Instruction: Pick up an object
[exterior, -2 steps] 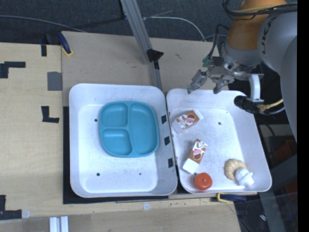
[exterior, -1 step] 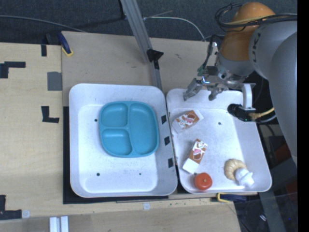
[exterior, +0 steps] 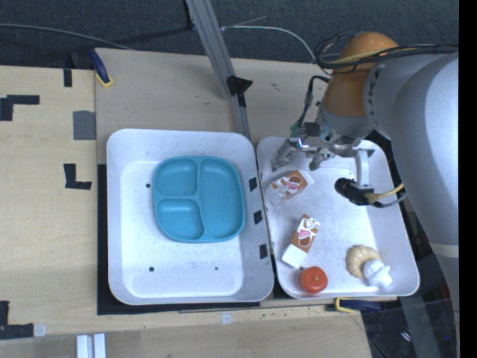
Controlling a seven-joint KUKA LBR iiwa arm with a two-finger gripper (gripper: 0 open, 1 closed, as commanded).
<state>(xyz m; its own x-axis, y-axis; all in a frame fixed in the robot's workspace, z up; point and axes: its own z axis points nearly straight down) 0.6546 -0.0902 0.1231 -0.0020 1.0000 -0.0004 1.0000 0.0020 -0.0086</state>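
Grey metal claw: I see the gripper [exterior: 299, 154] at the far end of the right bin [exterior: 387, 222], fingers splayed apart and pinching nothing, tips just above the small red-and-white packet [exterior: 288, 185].
Right bin contents: I count the packet near the claw, a brown-and-white carton [exterior: 302, 239] lying slantwise in the middle, a red tomato-like ball [exterior: 314, 279] at the near rim, and a tan croissant-shaped toy [exterior: 361, 259] touching a small white piece [exterior: 379, 274] in the near right corner.
Task object: none is lifted; all lie on the bin floor.
Left bin [exterior: 127, 222]: it holds a teal divided plate [exterior: 199, 198], three compartments, rounded corners, smooth plastic.
Arm pose: I see the arm [exterior: 417, 103] coming in from the right, orange band [exterior: 350, 88] above the wrist, the wrist tilted down toward the bin's far left corner.
Bench: pale wood [exterior: 45, 222] with black tape marks.
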